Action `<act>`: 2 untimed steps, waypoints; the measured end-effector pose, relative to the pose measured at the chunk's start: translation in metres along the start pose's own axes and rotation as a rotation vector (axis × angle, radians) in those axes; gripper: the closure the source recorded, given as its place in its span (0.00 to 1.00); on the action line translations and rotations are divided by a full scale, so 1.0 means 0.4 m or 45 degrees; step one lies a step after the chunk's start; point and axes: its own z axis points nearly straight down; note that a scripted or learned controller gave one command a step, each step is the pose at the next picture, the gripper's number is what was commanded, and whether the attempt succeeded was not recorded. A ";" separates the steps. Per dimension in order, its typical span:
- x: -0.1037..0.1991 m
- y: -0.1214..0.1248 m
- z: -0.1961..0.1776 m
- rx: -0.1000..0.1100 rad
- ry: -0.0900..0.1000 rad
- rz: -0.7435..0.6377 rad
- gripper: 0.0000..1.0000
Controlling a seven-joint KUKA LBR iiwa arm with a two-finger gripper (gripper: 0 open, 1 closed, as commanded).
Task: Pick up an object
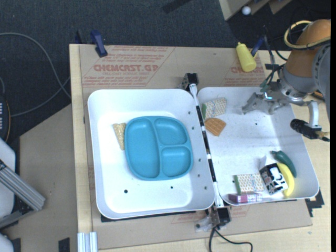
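Several small items lie in the right bin [310, 167]; the tool [261, 103] hangs over its far end with fingers apart, gripping nothing, the brown cookie [214, 125] just left of it

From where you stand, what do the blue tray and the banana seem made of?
Blue tray: likely moulded plastic, one even matte colour with rounded compartments. Banana: probably a plastic toy, judging by its smooth, uniform yellow, though real fruit can't be ruled out.

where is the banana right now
The banana lies in the near right corner of the right bin in the camera view, against a green item and a small black-and-white box.
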 end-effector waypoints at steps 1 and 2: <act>-0.032 -0.247 -0.154 -0.007 -0.012 0.006 0.00; 0.004 -0.362 0.001 -0.006 -0.010 0.005 0.00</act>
